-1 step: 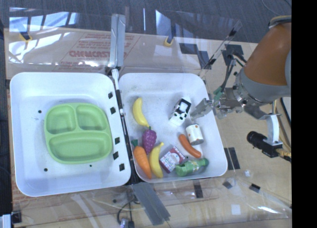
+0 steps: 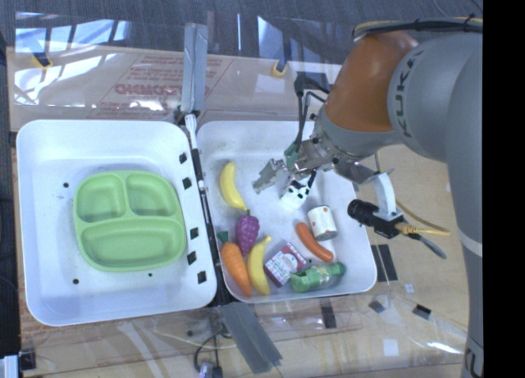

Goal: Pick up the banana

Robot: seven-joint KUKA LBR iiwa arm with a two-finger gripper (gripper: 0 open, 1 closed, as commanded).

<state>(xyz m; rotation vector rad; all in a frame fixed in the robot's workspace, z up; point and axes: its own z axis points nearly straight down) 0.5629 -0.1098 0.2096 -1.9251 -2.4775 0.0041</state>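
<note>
On a wooden bench, two shallow white plastic bins point(image 2: 33, 204), the right one crowded with toy food, a curved yellow banana point(image 2: 231, 185) lying loose at its left wall, two-finger gripper point(image 2: 275, 173) spread open and empty just beside, probably lining up

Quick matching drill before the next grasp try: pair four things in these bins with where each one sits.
Things:
1. green plate
2. banana
3. grapes
4. tool

Places:
A. near the middle of the right bin, just below the upper banana
B. right bin, near its left wall, upper part
C. above the right bin, right of the banana, by a white die
D. left bin, at its middle

Pairs: 1-D, 2-B, 3-A, 4-C
</note>
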